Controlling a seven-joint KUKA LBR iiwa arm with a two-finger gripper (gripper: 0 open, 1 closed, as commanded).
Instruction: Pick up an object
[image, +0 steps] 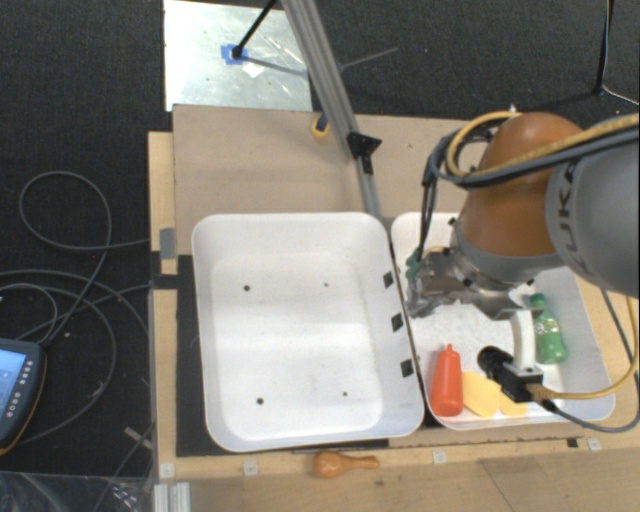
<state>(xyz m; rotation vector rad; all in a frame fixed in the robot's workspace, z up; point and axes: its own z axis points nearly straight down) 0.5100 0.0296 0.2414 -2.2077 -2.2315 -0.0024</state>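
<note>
Hovering at centre right of the frame, above the upper left part of the right bin (600, 395), close to the wall shared with the left bin (290, 330): gripper (430, 284), dark and cluttered under the orange band of the arm (520, 190). Cannot tell whether open or closed, since the metalwork blurs together from this angle. Nothing visibly held.

Lying toward the lower right of the frame, in the near end of the right bin: red bottle (447, 381), roughly lengthwise along the bin's left wall, cap pointing up the frame. Touching or just beside it on the right, a flat yellow piece (484, 397). Farther right and higher, partly under the arm, a green bottle (548, 336).

Judging by looks: red bottle probably light, hollow plastic, smooth and rounded, so likely to roll or squirt out of a pinch near the tapered cap. Best taken across the widest part of the body, square to its long axis. Little room on the wall side, so worth approaching from straight above. Yellow piece looks thin and low, hard to get under. Green bottle equally slick, and crowded by the arm.
</note>
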